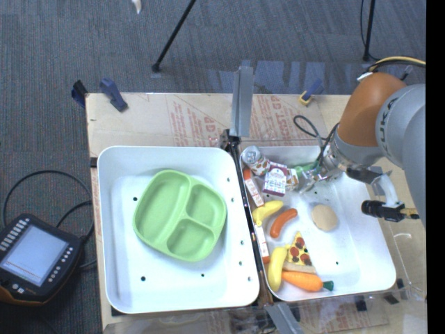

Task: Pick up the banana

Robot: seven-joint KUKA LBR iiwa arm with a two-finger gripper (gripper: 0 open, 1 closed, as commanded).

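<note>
Approaching stage: left of the hot dog (283, 222) we saw the banana (267, 211) lying untouched; the gripper (310, 178) hung above and right of it. We could not tell its finger state. Next, we judged, descent toward the banana.

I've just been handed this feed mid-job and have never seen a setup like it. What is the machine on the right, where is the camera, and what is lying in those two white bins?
One camera looks down at a slant on a bench with two shallow white bins. The grey machine with the orange band is a robot arm reaching in from the right; its gripper is low over the back of the right bin, and I can't tell whether it holds anything.

The left bin holds a green divided plate. The right bin holds toy food: two yellow banana-like pieces, a sausage, a pizza slice, a carrot, a round biscuit, small packets and a can.
</note>
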